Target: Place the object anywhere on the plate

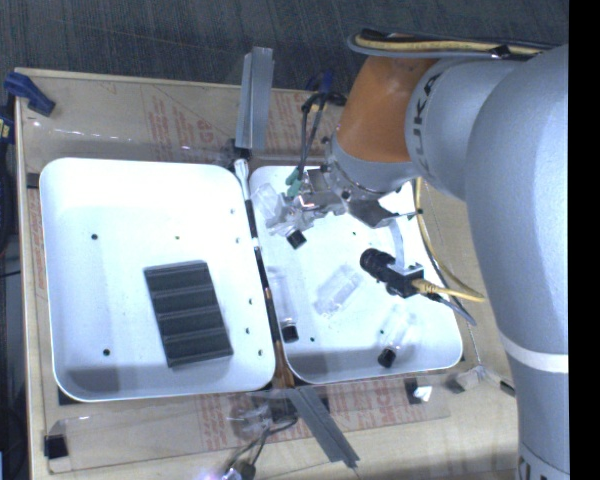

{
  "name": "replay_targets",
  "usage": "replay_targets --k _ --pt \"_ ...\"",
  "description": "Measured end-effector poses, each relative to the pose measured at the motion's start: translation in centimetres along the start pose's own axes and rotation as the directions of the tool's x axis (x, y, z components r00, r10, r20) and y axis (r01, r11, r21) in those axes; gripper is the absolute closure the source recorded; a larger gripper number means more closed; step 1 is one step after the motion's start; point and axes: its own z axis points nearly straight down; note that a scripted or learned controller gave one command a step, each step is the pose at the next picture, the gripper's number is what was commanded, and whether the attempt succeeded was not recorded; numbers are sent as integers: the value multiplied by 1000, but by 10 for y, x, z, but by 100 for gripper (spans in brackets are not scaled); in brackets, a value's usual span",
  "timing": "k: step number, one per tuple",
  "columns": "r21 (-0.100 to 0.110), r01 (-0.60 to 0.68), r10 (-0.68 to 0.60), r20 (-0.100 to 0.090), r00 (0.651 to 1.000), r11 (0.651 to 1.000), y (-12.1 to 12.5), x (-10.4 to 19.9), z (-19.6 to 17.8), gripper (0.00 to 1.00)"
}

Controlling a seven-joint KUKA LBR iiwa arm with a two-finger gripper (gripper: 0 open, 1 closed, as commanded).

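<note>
The plate (188,313), one dark ridged slab, lies flat in the left bin (80,198), toward its near right part. It is the one thing in that bin.

The loose things are all in the right bin (435,353). Three clear pieces show there. One (335,290) lies tilted near the middle. A second (397,326) is toward the near right corner. A third (265,206), blurred, is at the far left, close to the wall.

There are also three small black bits. One (386,358) is at the lower end of the second clear piece, touching or just beside it. One (288,330) is against the left wall. One (297,238) is right under the gripper (302,206), and I cannot tell whether it is apart from it.

The gripper hangs over the far left part of the right bin, just beside the third clear piece and well apart from the plate. How far open it is, and whether it has hold of anything, cannot be told.
</note>
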Motion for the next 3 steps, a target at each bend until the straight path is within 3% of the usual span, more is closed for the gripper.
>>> replay_targets --k 1,2,3 --pt "4 -48 48 -1 999 999 -92 50 8 100" --pt "1 -386 386 -1 922 922 -88 124 -18 100" --pt "5 -355 355 0 935 935 -9 98 20 100"
